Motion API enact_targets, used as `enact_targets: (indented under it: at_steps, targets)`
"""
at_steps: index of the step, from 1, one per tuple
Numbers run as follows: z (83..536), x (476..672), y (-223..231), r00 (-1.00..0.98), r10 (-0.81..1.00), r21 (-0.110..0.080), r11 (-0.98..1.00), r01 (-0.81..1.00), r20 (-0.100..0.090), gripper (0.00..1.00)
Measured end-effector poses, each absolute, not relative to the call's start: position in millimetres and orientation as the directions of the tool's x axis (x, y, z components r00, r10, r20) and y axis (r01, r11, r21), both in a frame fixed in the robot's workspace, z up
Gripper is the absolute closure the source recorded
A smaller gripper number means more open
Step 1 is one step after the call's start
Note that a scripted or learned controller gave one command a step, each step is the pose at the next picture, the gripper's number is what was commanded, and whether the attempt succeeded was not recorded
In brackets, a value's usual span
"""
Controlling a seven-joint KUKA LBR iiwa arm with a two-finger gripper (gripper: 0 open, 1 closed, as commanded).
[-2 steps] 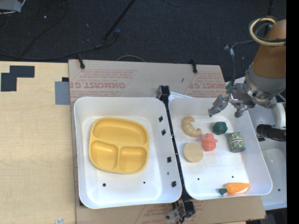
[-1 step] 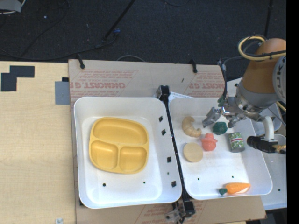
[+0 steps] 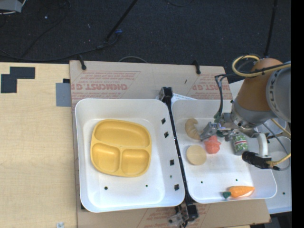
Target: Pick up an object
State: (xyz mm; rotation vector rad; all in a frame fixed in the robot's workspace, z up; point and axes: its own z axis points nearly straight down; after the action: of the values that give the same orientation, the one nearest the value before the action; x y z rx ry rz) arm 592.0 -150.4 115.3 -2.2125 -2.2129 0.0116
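A divided plate [image 3: 121, 147] lies in the left bin [image 3: 83, 156]; a croissant [image 3: 192, 128], cookie [image 3: 196, 155], tomato [image 3: 213, 145] and carrot [image 3: 241, 191] in the right bin [image 3: 266, 184].

The cardboard sheet [image 3: 107, 82] under the bins carries red print at about eleven o'clock, upside down and mirrored, reading perhaps "CHEMCREST." More red lettering at one o'clock begins "G.P"; the remainder is illegible.

Even, fairly bright overhead light falls on the pale worktop [image 3: 33, 146] and washes the two white bins [image 3: 121, 196] almost featureless, with only faint soft shadows under their rims, while the dark floor [image 3: 142, 23] behind stays dim and the whole picture is slightly soft and grainy.
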Motion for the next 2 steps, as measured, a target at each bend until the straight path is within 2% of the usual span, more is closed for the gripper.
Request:
enact_targets:
  at_steps: [1, 2]
  targets:
    - [83.8, 591.9, -150.0, -0.001, 1.000, -0.007, 0.001, 1.000, 0.002, 0.00]
    - [93.0, 592.8, -150.5, 0.000, 1.000, -0.010, 0.000, 1.000, 0.003, 1.00]
